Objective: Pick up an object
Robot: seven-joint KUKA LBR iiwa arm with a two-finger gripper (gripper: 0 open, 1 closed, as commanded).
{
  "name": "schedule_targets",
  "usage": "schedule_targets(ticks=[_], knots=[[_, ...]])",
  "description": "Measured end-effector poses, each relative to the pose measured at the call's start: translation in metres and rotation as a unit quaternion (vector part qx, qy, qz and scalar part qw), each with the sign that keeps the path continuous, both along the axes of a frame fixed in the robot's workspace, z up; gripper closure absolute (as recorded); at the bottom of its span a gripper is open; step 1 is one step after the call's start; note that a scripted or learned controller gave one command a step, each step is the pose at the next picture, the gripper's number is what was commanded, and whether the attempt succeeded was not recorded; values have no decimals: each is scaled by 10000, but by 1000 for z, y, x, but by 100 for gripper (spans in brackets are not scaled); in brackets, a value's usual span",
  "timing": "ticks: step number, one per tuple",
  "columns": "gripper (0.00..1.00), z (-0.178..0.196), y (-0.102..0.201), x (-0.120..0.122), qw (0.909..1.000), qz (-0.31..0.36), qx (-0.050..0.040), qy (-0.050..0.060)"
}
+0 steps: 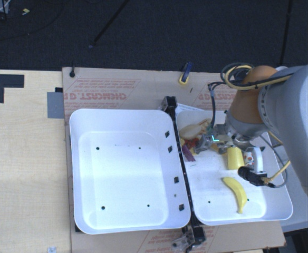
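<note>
The right bin holds a yellow banana near its front and a yellow block beside the arm. Near the bin's left wall lie a tan and red object and a dark purple piece. My gripper is down in the right bin among this cluster, just right of the tan and red object, with a small green light on it. The arm's wrist covers its fingertips.
The left bin stands beside the right one, split from it by a black divider with clips. A blue and yellow clamp sits on the board's back edge. Cables loop around the arm's wrist.
</note>
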State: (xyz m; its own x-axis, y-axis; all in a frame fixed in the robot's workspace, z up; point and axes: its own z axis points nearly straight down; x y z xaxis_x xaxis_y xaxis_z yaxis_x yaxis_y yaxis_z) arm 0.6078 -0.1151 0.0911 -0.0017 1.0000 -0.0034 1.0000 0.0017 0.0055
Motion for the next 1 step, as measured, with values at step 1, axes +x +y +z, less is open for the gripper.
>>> schedule_targets(ticks=[1], knots=[[0,-3,11,34,9999,8,33,135]])
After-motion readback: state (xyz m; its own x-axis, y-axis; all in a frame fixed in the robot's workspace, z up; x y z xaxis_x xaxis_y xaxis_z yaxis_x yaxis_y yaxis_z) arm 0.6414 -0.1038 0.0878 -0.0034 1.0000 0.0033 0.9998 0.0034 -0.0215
